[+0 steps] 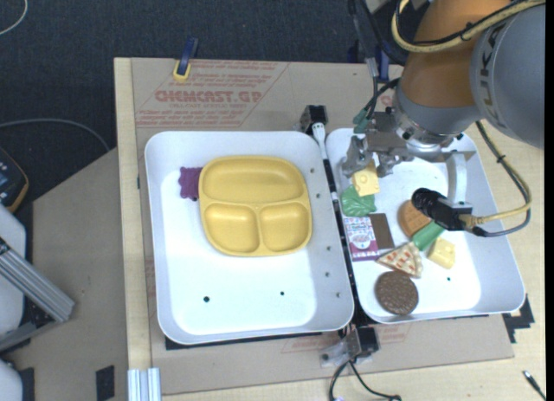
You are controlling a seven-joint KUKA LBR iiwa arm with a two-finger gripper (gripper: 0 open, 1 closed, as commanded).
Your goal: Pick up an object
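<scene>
Objects for picking lie in the right bin (511,282): a small yellow block (366,184) near its upper left, a green piece (356,203) just below that block, a pink-and-brown packet (367,235) along the left wall, a pizza-slice toy (402,260), a round brown cookie (397,292) toward the front, an orange-brown round piece (413,216), a green stick (427,236) and a pale yellow wedge (442,253). The gripper (370,155) hangs low over the upper left of this bin, right above the yellow block, with the grey arm (511,53) and its orange band (446,40) reaching in from the right. Whether the fingers are spread or closed cannot be told, and nothing is seen gripped between them. In the left bin (173,287), a yellow divided tray (255,203) rests toward the back, with a purple item (190,182) touching its left edge.
</scene>
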